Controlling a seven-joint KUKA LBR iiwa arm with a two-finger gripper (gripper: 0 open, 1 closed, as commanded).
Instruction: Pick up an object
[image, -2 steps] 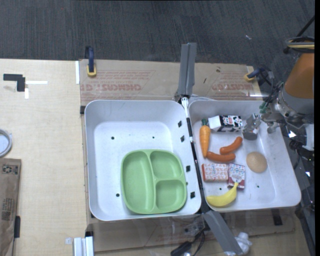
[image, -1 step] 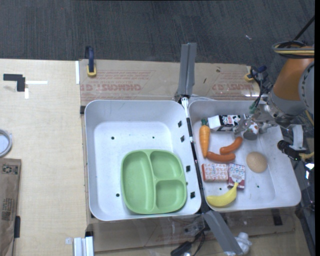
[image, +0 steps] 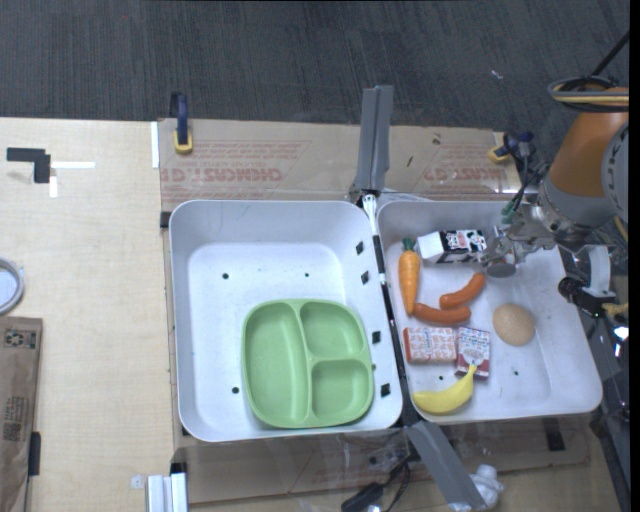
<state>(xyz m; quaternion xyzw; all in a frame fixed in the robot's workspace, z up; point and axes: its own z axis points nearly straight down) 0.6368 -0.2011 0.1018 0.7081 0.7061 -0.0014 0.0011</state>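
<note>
Though low over the far side of the right shallow white bin (image: 560, 400), cannot tell whether grey two-finger gripper (image: 497, 262) is open or closed; just beside small black-and-white carton (image: 455, 244) and upper end of curved orange sausage (image: 462, 290). Same bin: orange carrot with green top (image: 409, 277), straight red sausage (image: 441, 313), tan egg-shaped ball (image: 514, 324), two red-and-white packets (image: 430, 345), yellow banana (image: 447, 395). Left shallow white bin (image: 200, 300): green three-compartment plastic plate (image: 305, 365). Behind both, brown cardboard sheet (image: 260, 160) with blue-and-yellow clamp (image: 181, 125)
</note>
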